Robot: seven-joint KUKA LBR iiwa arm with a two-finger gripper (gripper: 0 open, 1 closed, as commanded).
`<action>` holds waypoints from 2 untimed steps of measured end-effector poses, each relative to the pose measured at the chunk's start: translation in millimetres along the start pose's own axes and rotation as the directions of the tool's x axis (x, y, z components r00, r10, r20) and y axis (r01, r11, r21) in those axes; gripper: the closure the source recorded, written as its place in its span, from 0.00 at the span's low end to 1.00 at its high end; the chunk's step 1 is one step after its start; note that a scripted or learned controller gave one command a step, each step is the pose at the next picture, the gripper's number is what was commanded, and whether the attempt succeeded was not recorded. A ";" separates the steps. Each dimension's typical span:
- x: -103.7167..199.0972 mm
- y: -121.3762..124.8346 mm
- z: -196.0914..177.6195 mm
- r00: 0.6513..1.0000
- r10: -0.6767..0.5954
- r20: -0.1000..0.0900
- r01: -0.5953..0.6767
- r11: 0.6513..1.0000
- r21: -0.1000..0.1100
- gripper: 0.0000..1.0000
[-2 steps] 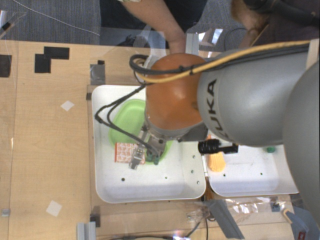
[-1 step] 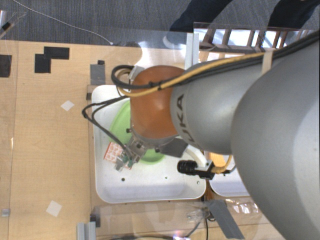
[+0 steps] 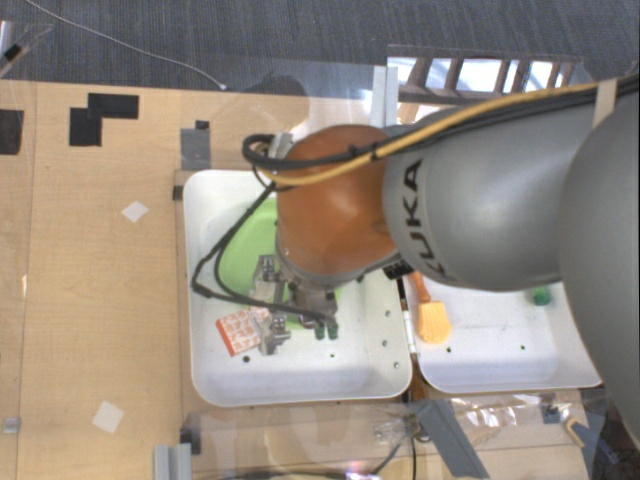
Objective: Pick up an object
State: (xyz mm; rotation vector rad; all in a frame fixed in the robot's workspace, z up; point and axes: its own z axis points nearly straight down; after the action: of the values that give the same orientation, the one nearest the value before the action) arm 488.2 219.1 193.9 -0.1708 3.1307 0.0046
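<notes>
A robotics laboratory was the setting: a grey industrial arm [image 3: 500, 198] lettered KUKA, with an orange band [image 3: 330, 208] above its wrist, reached in from the right of the frame over two shallow white bins [image 3: 300, 383] on a pale wooden bench [image 3: 90, 298]. Black marker shapes [image 3: 100, 116] sat on the bench at upper left, loose black cables [image 3: 225, 248] looped around the wrist, and dark grey carpet [image 3: 250, 18] ran across the top of the frame.
</notes>
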 end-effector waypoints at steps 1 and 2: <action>-6.2 -4.1 -41.6 0.884 0.468 0.001 -0.468 0.884 -0.001 1.00; -0.7 14.7 -28.0 0.681 0.732 -0.001 -0.732 0.681 0.004 1.00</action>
State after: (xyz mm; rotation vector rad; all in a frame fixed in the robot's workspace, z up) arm 487.1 233.7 221.9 1.0947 2.9425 0.0030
